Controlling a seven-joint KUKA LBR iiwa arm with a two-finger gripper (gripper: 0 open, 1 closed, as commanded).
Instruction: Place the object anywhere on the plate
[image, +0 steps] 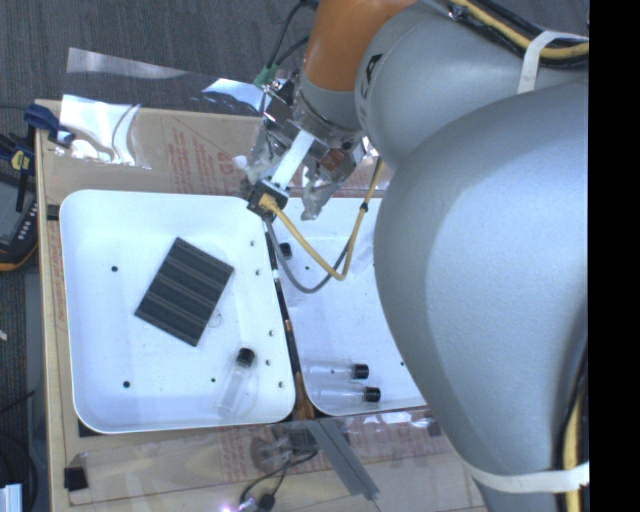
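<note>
The dark ribbed plate (185, 291) lies flat in the left white bin (90, 330), a little left of the frame's centre, turned at a slant so its corners point up and down the picture. It is a charcoal rectangle with parallel grooves running along its length.

Below and right of it, near the left bin's lower right corner, lies a clear plastic vial (238, 383) with a black cap (the cap end points toward the plate, the see-through body toward the bottom of the frame). It rests on the bin floor, apart from the plate.

In the right white bin (330, 405), along its lower edge, two more clear vials with black caps (345, 384) lie side by side.

The grey arm (480, 230) fills the right of the frame, its orange band (340, 40) at the top centre. The hand (285, 205) hangs over the divide between the two bins near their upper edges; I cannot tell whether it is apart or together. A yellow cable (325, 268) loops below it over the right bin.

The desk (200, 150) shows brown cardboard behind the bins.
</note>
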